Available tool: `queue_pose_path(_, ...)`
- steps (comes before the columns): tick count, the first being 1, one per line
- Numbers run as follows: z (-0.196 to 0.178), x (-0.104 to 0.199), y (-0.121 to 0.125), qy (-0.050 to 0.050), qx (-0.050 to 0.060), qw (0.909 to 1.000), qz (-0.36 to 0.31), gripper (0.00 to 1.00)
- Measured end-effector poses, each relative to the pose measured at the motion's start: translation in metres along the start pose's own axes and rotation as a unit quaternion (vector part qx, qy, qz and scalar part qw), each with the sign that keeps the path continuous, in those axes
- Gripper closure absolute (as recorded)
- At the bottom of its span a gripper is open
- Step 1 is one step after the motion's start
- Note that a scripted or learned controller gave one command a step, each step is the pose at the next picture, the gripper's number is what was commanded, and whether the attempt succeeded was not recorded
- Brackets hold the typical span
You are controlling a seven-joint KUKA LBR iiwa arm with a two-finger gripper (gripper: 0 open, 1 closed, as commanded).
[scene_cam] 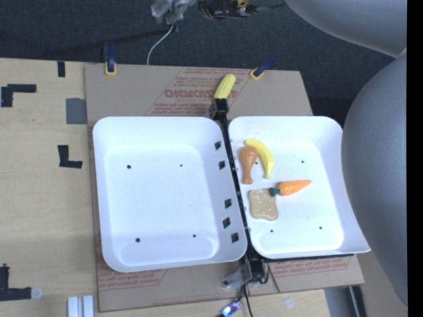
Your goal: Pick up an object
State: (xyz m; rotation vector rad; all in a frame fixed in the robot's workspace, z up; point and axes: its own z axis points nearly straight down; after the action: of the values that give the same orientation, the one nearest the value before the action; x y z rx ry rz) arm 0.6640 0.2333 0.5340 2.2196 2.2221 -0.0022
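In the right bin (324,150) lie several toy foods, grouped near its left wall. A yellow banana (262,156) curves beside an orange-brown drumstick (247,162). Below them rests a tan slice of bread (263,205), and an orange carrot (293,187) with a green stem end lies just right of it, touching the bread's upper corner. My gripper (173,2) hangs at the top edge of the view, over the dark floor behind the bench and far from both bins. It is blurred.
The left bin (158,190) sits beside the right one on a cardboard sheet (192,94). The grey arm (386,144) fills the right side and overlaps the right bin's rim. Clamps and a yellow clip (225,86) stand at the cardboard's far edge.
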Motion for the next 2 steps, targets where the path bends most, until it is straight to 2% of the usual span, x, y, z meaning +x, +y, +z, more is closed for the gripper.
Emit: queue_pose_path(2, -0.0001, 0.0005, 0.004, 0.0, 0.0, 1.0, 0.0, 1.0)
